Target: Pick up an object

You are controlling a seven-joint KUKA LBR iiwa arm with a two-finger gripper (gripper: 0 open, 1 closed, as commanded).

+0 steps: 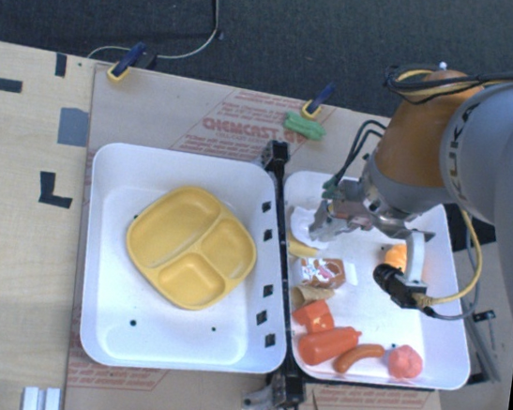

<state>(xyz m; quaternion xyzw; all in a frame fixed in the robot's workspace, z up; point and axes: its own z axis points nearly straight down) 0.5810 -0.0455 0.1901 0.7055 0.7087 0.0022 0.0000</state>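
- Camera view: red print on the brown cardboard sheet (238,131) under the bins reads roughly "CHICKCAST", upside down and partly hidden; I cannot make out any other writing
- A yellow divided plate (192,246) lies alone in the left bin (103,254); a green clip (304,127) sits on the cardboard behind the bins; the tabletop (5,240) carries black tape marks
- The right bin (444,354) holds a banana (299,248), a small wrapped packet (322,273), a red pepper (314,315), a red-orange carrot-like piece (329,343), a sausage (359,357), a pink ball (406,362) and an orange piece (395,256) beside a black cable fitting
- The tool (322,225) hangs low over the right bin's rear left part, just above the banana and near the packet; the grey arm (493,138) covers the bin's far corner; whether the tool is spread or pressed together I cannot tell
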